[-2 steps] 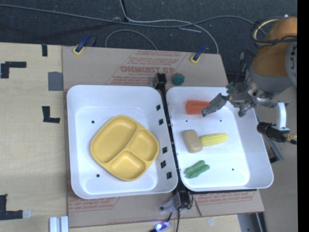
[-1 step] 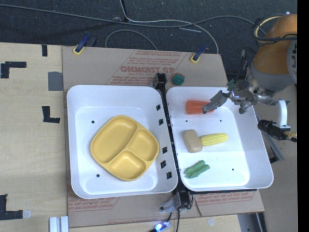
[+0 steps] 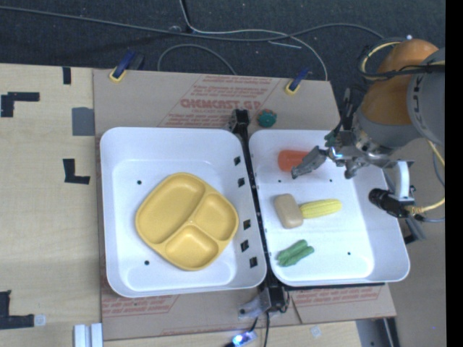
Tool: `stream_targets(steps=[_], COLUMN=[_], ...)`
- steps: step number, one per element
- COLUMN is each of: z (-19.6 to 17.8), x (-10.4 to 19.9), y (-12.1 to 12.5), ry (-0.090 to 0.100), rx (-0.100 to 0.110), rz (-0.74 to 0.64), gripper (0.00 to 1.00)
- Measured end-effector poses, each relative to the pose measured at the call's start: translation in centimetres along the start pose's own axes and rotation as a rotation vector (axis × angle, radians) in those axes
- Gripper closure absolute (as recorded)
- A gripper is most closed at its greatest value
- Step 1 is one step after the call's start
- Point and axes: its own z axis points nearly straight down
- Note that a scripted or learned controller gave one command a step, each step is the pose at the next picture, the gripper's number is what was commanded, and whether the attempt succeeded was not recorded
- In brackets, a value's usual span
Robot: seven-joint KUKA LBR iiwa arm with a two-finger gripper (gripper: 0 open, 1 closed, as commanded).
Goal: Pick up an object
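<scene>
I am watching the grey arm's two-finger gripper [image 3: 304,166] hanging over the right white plastic bin [image 3: 376,255], toward its twelve o'clock edge, just beside the flat orange-red piece [image 3: 289,157]. I cannot tell how its tool is set or whether it is carrying anything. I am counting four candidates there: that orange-red piece, one tan block [image 3: 286,211], one yellow toy corn cob [image 3: 320,208] at its three o'clock, and one green pod [image 3: 295,253] at six o'clock. The left white bin [image 3: 119,208] is bearing one yellow divided plastic plate [image 3: 187,220], probably kept apart from the picking stock.
</scene>
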Motion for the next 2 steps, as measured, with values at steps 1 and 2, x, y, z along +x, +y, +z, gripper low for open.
stream_targets(steps=[1,2], z=[6.1,9.5], x=[0.9,0.9], y=[-0.5,-0.5], ry=[0.001,-0.002], rx=[0.002,-0.006], rz=[0.0,0.0], gripper=[0.0,0.0])
